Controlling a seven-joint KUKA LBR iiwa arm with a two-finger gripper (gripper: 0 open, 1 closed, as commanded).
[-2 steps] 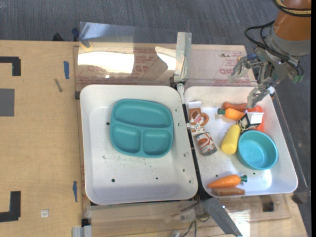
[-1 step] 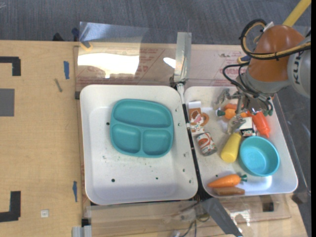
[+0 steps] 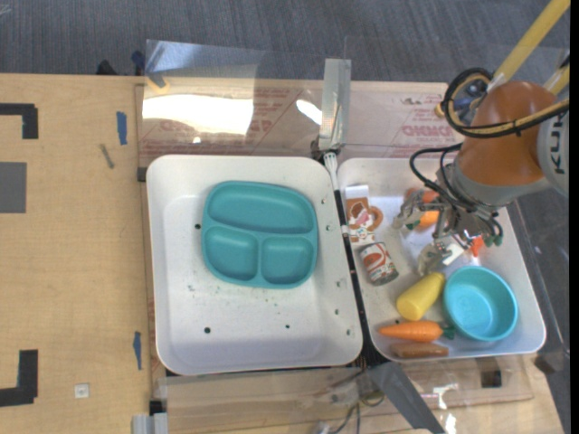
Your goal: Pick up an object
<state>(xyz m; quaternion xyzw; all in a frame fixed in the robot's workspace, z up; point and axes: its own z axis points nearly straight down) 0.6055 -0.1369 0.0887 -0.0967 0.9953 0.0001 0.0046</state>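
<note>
Arm (image 3: 543,143) cropped at right edge

Single arm (image 3: 543,147), entering at the upper right of the frame. The grey outer link lies at the right edge; the orange band (image 3: 507,134) sits just left of it, with black cables looping over its upper left. Below the band the wrist points downward and to the left. The gripper (image 3: 441,233) hangs at the wrist's lower end, right of frame centre, its metal fingers (image 3: 432,253) directed toward the lower left.
</note>
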